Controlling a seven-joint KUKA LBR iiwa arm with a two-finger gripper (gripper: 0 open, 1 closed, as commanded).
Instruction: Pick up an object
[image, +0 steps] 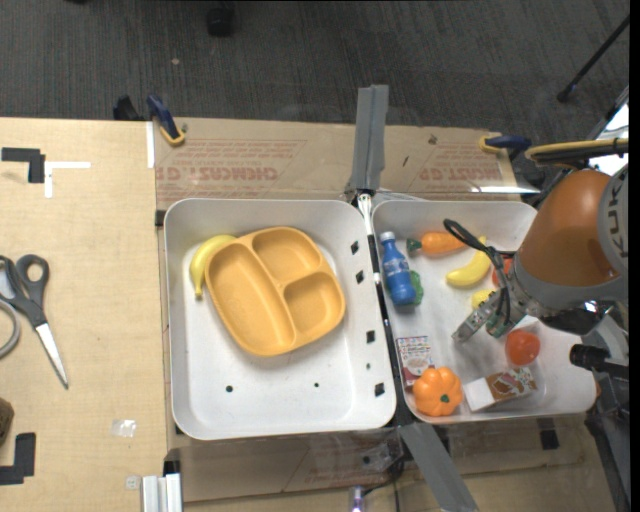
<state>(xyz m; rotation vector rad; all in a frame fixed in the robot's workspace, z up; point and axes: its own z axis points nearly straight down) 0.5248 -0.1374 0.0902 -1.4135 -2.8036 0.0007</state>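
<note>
Wooden bench, right white plastic bin (560, 404): gripper (478, 325) low beside round red tomato toy (522, 347), fingers parted, gripping nothing, presumably lining up a pick.

R bin (440, 215) holds: blue bottle (397, 272) lying flat, orange carrot (443, 242), yellow banana (469, 269), red tomato (522, 347), orange pumpkin (437, 391) upright, flat packet (413, 354), small carton (503, 387).

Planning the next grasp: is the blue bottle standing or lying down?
Lying down. The blue bottle rests on its side along the right bin's left wall, cap toward the far edge.
</note>
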